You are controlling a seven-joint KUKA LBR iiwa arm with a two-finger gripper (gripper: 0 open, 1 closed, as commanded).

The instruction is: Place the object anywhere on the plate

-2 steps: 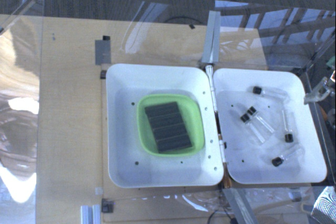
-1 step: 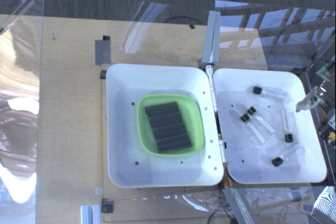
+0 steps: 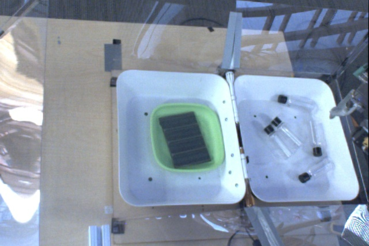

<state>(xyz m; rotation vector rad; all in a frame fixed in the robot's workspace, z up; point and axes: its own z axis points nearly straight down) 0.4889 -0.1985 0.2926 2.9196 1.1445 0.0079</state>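
Observation:
A green square plate [image 3: 157, 129] sits in the middle of the left bin [image 3: 132, 95]. A dark ribbed rectangular block [image 3: 184, 139] lies flat on the plate, slightly turned. Several small clear vials with black caps lie scattered in the right bin [image 3: 253, 89], among them a vial [image 3: 283, 136] near the middle and a vial [image 3: 311, 173] toward the front. A pale grey tip of my gripper [image 3: 344, 105] pokes in at the right edge, over the right bin's far-right rim, apart from all the vials.
A grey metal bar [image 3: 232, 43] runs back from the seam between the two bins. The wooden bench [image 3: 75, 141] extends to the left of the bins, with glare from a clear sheet over it. Dark framework stands at the far right.

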